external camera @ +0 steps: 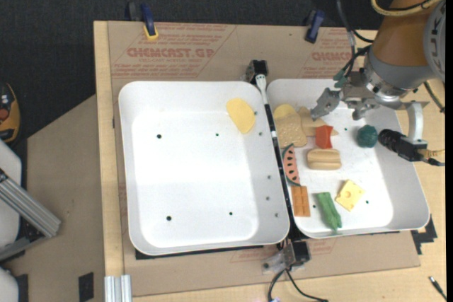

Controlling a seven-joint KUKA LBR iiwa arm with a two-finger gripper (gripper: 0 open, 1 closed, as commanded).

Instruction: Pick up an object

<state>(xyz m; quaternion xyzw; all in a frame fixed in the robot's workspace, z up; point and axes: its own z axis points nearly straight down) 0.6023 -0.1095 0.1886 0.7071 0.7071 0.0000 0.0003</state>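
A brown board (pixel 212 46) printed with red lettering lies over dark carpet and carries two shallow white bins side by side. The left bin (pixel 202 166) holds one yellow chip-shaped piece (pixel 241 114) near its rim closest to the right bin.

The right bin (pixel 396 205) serves as the reference for the remaining items. At its far corner beside the left bin lie a tan cracker-like slab (pixel 290 129) and a small pale round piece (pixel 284 111). Near its centre sit a red block (pixel 323 136) and, just beside that on the near side, a tan bread roll (pixel 323 160). A watermelon slice (pixel 291 166) and an orange strip (pixel 300 200) lie along the wall shared with the left bin. A green stick (pixel 328 211) and a yellow cheese wedge (pixel 349 195) rest toward the near rim. A dark green round object (pixel 367 136) sits toward the outer wall.

The gripper (pixel 324 104) hangs over the far part of the right bin, above the cracker-like slab and the red block. Whether it is spread or closed cannot be told, and nothing is visibly held.
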